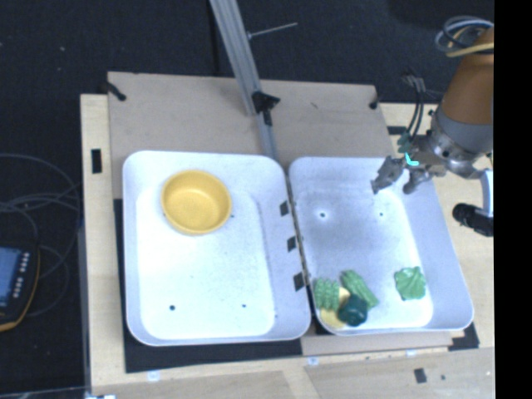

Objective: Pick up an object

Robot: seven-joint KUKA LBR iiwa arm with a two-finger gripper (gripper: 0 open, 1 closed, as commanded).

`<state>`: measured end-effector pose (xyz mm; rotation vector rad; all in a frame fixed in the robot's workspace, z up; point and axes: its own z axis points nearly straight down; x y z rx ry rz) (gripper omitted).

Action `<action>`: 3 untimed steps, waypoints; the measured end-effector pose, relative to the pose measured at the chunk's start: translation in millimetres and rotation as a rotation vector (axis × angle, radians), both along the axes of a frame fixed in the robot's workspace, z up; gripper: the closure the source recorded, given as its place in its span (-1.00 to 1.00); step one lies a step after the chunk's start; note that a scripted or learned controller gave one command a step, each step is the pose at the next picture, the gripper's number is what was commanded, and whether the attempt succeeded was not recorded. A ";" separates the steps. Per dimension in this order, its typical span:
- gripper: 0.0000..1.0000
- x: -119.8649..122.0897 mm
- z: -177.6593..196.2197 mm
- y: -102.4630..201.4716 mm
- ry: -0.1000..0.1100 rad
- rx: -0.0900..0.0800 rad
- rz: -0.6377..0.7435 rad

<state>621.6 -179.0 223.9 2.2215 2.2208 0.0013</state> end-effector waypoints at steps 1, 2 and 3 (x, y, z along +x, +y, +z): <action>-1.00 0.0 0.0 0.0 0.000 0.000 0.000; -1.00 1.6 -42.3 2.1 0.004 -0.001 0.000; -1.00 10.4 -91.5 0.6 0.004 -0.001 0.000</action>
